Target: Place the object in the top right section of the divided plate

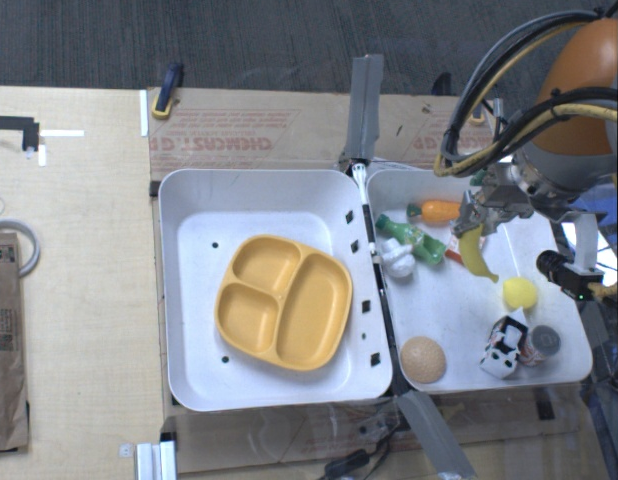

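Hanging over the right bin point(579, 363), my gripper point(476, 230) has a yellow banana point(476, 255) dangling from its tip; the fingers look closed on the fruit's upper end, the rest curving down and to the right. Just left of it I see an orange carrot point(438, 210) and a green bottle point(409, 238); a yellow lemon point(520, 293) lies below. The yellow divided plate point(284, 301) sits well apart, in the left bin point(179, 268).
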`<move>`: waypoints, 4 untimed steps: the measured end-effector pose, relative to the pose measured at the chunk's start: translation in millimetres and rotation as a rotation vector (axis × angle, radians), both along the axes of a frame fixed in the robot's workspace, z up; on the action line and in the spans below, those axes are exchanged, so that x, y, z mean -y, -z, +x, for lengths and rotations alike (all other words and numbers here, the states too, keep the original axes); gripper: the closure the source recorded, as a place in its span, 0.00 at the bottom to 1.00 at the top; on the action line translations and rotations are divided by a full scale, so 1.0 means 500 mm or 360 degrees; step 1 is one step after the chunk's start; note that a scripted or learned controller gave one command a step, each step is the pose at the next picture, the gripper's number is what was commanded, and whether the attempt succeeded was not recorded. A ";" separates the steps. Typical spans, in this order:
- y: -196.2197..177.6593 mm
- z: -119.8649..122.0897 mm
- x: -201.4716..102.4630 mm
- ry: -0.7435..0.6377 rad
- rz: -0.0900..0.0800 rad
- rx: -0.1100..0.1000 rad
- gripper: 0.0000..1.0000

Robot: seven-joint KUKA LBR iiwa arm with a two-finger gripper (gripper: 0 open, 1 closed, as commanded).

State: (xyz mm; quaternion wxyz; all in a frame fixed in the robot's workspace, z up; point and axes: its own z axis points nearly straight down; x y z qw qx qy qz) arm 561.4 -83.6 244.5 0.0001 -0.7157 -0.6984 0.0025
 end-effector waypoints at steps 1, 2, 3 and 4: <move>0.108 -0.054 -0.150 0.0029 0.0003 0.0000 1.00; 0.105 -0.076 -0.314 0.0099 0.0001 0.0000 1.00; -0.019 -0.052 -0.533 0.0042 0.0000 0.0001 1.00; 0.179 -0.118 -0.622 0.0339 -0.0002 -0.0001 1.00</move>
